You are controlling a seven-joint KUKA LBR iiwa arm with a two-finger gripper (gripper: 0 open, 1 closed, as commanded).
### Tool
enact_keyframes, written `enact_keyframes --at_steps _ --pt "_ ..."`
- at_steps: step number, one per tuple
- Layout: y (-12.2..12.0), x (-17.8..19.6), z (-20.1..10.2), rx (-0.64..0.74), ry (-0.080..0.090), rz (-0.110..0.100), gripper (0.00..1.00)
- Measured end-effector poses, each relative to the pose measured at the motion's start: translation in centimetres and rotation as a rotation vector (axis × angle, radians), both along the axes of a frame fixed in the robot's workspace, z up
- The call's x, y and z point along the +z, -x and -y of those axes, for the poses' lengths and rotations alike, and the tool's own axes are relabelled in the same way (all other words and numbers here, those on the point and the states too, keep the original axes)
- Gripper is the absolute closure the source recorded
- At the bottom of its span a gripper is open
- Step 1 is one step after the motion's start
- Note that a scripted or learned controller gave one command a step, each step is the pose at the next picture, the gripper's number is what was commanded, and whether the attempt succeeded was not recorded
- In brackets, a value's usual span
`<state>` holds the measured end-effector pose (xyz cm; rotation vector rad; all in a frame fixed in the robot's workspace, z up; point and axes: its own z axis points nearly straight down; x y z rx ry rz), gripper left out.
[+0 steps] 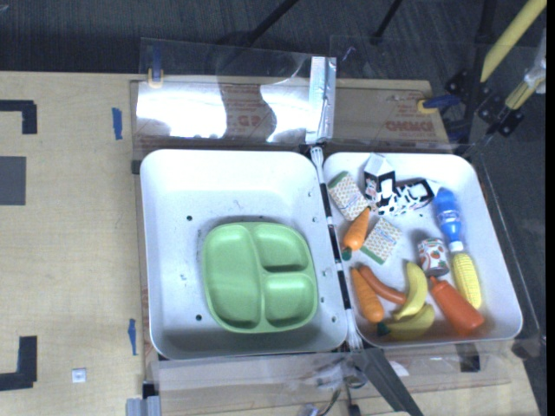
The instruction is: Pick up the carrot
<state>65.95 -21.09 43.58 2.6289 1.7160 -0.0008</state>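
carrot: the carrot (355, 230) lies in the right bin (486, 189), against the wall shared with the left bin, tilted, green stub down-left. A second orange carrot-like piece (367, 295) sits lower in the same bin, also by that wall; can't tell which one the task means.
progress: nothing lifted, judging by how it all lies. Both orange pieces rest on the bin floor. Approach, grasp and lift are all left to do.
gripper: can't tell its state from where I stand, and nothing is gripping either carrot.
neighbours: upper carrot touches a patterned packet (381, 239) on its right, another packet (349, 196) just above. Lower one lies beside a red sausage (384, 286) and the bananas (416, 297). Tight spot against the wall; my guess is a grasp there risks clipping the rim.
rest of right bin: blue bottle (447, 216), corn cob (466, 280), black-and-white cow toy (404, 198), small can (432, 256), red-orange pepper-like piece (457, 308).
left bin: the left bin (173, 189) holds a green divided plate (258, 276), well apart from the carrots.
surface: light wooden bench (61, 232) with black tape marks and blue tape bits; clear panels behind the bins.
room: dark carpet, tripod legs and cables beyond the bench.
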Motion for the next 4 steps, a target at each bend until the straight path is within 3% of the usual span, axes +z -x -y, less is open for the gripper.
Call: enact_keyframes --at_steps 4 --pt "-0.6 4.3 -1.1 0.022 0.015 0.014 1.00"
